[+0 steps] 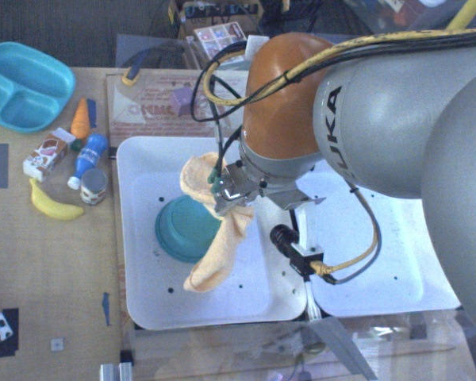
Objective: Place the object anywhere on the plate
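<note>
A teal round plate (182, 228) lies in the left white bin (143, 292). A yellow cloth (220, 248) hangs in a long fold from my gripper (224, 193), which is shut on its bunched upper part. The cloth's lower end trails over the plate's right edge and onto the bin floor in front of it. The gripper stands just above and to the right of the plate, under the orange band of the arm (282, 94). The arm hides the back right corner of the left bin.
The right bin (381, 284) lies partly under the arm, with a black connector and yellow cable (301, 256) over the divider. On the bench to the left are a blue divided tray (28, 86), a carrot (80, 119), a carton (46, 154), a bottle (89, 157), a can (94, 186) and a banana (54, 203).
</note>
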Tool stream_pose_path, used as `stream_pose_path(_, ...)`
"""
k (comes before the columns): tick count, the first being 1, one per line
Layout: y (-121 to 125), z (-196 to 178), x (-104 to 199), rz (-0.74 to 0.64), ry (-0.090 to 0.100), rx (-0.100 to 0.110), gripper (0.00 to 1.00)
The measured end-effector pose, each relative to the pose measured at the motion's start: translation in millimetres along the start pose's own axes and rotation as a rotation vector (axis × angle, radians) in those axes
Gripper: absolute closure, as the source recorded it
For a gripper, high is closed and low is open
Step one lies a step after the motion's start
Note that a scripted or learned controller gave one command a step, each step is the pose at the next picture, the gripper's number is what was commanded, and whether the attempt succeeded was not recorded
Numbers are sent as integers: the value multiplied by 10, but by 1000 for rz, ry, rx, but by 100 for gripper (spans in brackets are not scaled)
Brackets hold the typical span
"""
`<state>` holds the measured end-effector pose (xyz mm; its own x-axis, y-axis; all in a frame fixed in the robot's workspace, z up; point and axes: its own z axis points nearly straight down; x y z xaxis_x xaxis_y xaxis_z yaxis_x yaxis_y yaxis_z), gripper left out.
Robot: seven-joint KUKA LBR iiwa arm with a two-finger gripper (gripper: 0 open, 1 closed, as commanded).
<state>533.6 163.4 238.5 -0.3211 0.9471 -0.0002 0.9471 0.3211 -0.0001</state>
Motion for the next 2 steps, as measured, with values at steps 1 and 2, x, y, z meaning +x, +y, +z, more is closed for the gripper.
stream_pose_path(1,205,-10,-586,66,-1,-1,100)
stream_pose_path(2,-96,544,-1190,115,0,2,100)
